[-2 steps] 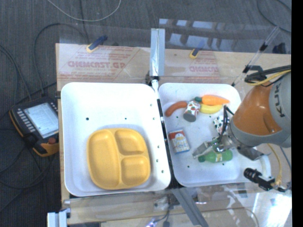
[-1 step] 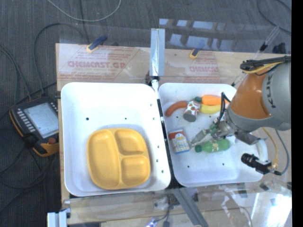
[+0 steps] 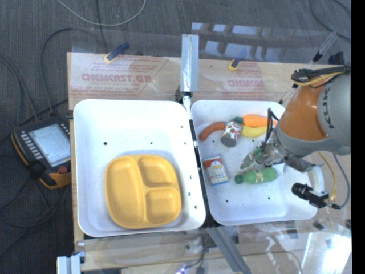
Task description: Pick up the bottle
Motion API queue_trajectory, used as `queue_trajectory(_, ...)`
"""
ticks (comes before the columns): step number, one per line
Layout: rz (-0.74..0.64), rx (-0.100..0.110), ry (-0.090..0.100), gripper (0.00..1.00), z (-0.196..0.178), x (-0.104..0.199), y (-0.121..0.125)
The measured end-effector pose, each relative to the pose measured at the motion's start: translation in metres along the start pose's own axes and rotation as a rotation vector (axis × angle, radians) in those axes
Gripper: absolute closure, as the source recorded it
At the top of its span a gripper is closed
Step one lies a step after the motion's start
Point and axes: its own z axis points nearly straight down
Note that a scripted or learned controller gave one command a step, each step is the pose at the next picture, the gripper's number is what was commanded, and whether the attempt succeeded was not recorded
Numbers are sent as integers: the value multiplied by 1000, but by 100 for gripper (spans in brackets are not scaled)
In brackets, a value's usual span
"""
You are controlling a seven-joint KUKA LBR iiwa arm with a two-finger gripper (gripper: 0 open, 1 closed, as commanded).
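Green bottle [image 3: 258,177] lay on its side on the floor of the right bin [image 3: 251,210], long axis running roughly nine to three o'clock, cap end toward nine. Sat just at six o'clock of the claw [image 3: 259,156], close beneath the fingertips but not between them. Could not tell how far the claw stood open; held nothing visible. Grey arm with its orange band [image 3: 302,119] reached in from three o'clock, wrist over the bin's right half.

At ten to twelve o'clock of the claw, a cluster of toy food: orange carrot [image 3: 255,120] above a yellow banana [image 3: 254,132], touching or nearly so; a small printed can [image 3: 230,134] tipped just beside them at nine; a reddish sausage [image 3: 211,129] further toward nine, near the bin's left wall. Small red-and-white carton [image 3: 215,170] lay flat at nine o'clock of the bottle, apart from it.

In the left bin [image 3: 91,130], a yellow three-compartment tray [image 3: 144,190], toward six o'clock. Off the worktop [image 3: 137,76] at nine o'clock, a teach pendant [image 3: 44,150] on the floor.
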Motion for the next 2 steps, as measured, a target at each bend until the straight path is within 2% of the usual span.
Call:
queue_trajectory(1,0,0,0,0,0,0,0)
queue_trajectory(2,132,-4,-5,0,8,-15,-51)
